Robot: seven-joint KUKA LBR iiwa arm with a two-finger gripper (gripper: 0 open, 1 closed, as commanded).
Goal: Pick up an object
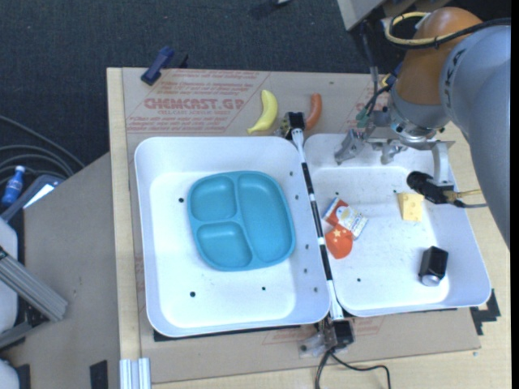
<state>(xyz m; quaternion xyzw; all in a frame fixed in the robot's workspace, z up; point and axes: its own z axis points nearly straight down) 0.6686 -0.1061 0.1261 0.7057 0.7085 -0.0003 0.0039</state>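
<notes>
Gripper (371, 140) poised at far edge of right bin (466, 286); finger state unclear. In right bin: yellow cheese wedge (412, 207), black block (432, 265), red-white packet (341, 227). Blue divided plate (241, 219) in left bin (162, 282). Banana (264, 112) on desk (195, 100).

Red print runs across the brown cardboard sheet (203, 96) that lies on the tabletop behind the two white bins. The large line reads roughly "CHEMCAST G.P", its last letters cut short where a yellow banana (264, 112) lies over them. Above and below this line stand smaller rows of red print, too fine to make out. A small red and white packet (344, 218) in the right bin (454, 290) bears some printing, but nothing on it can be read. A faint red mark near the cardboard's right end is also illegible.
</notes>
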